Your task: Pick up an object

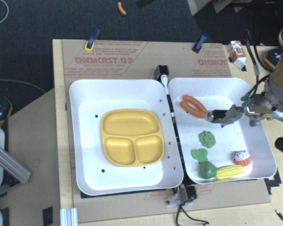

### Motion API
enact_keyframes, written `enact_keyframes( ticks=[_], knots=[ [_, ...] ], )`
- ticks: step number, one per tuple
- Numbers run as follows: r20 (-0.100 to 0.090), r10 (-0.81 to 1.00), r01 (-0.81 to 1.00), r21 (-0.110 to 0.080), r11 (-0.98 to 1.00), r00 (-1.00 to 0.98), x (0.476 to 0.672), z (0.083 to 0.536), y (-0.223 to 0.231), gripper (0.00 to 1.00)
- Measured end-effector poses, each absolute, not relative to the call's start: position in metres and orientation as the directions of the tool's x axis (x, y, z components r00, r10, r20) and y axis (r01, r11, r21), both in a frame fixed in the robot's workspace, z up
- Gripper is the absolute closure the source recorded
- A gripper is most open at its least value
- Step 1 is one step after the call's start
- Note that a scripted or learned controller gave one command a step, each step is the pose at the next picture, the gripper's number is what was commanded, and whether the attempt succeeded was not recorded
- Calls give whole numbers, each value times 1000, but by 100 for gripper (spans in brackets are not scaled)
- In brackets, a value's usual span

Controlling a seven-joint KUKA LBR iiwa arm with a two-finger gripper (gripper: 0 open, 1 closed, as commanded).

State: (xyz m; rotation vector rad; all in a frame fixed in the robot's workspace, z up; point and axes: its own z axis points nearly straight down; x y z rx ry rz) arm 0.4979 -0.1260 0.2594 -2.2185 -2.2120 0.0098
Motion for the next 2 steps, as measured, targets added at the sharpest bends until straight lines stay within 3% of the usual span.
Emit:
enact_keyframes(
  ticks=[1, 2],
  knots=[
    [0, 1000, 1000, 1, 0, 0, 500, 265, -126, 0],
    [3, 1000, 1000, -6, 0, 0, 501, 217, -116, 0]
  ],
)
